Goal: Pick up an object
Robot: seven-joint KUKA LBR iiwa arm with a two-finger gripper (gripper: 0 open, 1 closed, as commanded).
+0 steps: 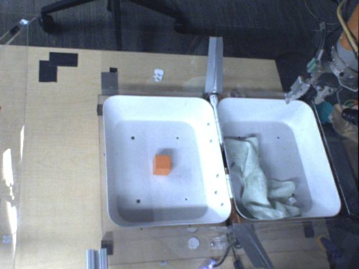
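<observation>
the orange block [162, 165] sits alone near the middle of the left bin [112, 150]. a pale green cloth [258, 178] lies crumpled in the right bin [314, 144]. the gripper [305, 88] hangs beyond that bin's far right corner; i cannot tell how it is set.

The two shallow white plastic bins [120, 206] look smooth and faintly glossy. The crumpled pale green cloth towel [259, 181] looks soft and matt. The light wooden bench top [50, 167] is smooth.
</observation>
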